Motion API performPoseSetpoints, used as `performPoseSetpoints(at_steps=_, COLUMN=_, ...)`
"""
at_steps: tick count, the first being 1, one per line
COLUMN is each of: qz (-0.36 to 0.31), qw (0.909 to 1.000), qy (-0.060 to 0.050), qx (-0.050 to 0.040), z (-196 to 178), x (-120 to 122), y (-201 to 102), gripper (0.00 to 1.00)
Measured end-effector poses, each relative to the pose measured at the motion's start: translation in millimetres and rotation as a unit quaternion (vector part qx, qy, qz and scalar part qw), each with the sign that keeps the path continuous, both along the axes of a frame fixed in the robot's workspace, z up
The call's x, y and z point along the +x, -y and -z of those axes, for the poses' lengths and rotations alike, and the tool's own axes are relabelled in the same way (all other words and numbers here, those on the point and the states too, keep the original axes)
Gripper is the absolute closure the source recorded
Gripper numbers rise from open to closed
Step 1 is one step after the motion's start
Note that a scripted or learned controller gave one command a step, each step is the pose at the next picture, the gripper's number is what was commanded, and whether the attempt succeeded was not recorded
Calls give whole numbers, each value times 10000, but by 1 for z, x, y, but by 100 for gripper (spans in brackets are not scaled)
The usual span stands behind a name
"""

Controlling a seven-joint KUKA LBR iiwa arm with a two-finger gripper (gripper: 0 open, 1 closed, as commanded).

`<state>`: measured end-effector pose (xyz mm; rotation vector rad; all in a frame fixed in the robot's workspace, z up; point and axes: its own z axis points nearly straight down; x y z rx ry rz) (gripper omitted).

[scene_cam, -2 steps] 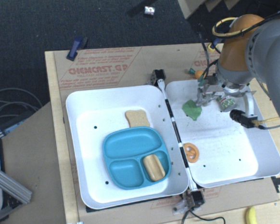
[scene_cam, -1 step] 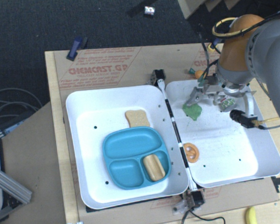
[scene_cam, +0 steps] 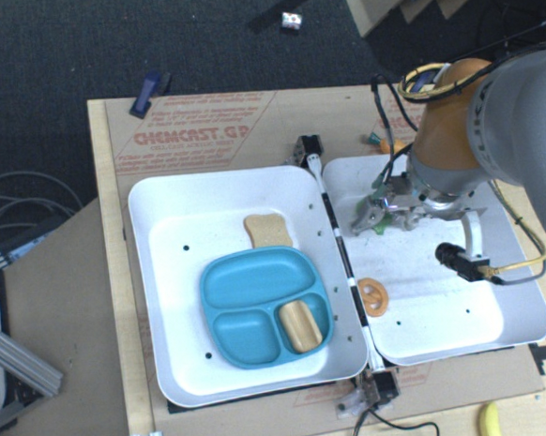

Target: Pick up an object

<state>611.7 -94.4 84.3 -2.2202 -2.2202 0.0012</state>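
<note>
The pretzel lies in the right bin, close to its left wall, touching nothing else. The gripper is seen above it in the view, near the bin's upper left; whether anything is held cannot be told, the tool being too small and blurred. In the left bin a blue tray carries a bread roll, with a tan slice beside the tray. For a clean pick, the descent should be centred on the pretzel and kept off the wall.
</note>
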Motion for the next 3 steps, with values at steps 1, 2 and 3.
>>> performPoseSetpoints(at_steps=1, qz=2, qw=10000, qy=17, qx=-9, z=-1, x=28, y=22, gripper=0)
performPoseSetpoints(at_steps=2, qz=3, qw=10000, qy=32, qx=-9, z=-11, x=28, y=22, gripper=100)
performPoseSetpoints(at_steps=3, qz=4, qw=10000, qy=30, qx=-9, z=-11, x=28, y=21, gripper=0)
